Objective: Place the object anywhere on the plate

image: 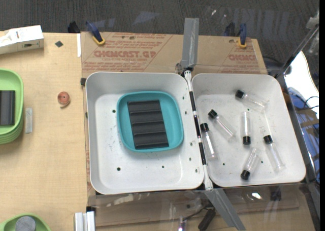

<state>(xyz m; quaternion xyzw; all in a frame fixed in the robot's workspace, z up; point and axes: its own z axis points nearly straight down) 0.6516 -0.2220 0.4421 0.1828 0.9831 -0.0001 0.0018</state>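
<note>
A teal plate (pixel 175 123) with a dark ribbed insert (pixel 147 124) lies in the left white bin (pixel 101 123). In the right white bin (pixel 284 169) lie several clear tubes with black caps, among them one near the divider (pixel 206 140), one at the back right (pixel 249 99), one in the middle (pixel 246 127) and one at the front (pixel 249 163).
Brown cardboard (pixel 132 52) lies behind the bins, held by blue-and-yellow clamps (pixel 95 32). A grey post (pixel 190 42) stands at the back between the bins. On the wooden bench at left sit a green tray (pixel 15 85), a small reddish disc (pixel 63 98) and a white box (pixel 20 38).
</note>
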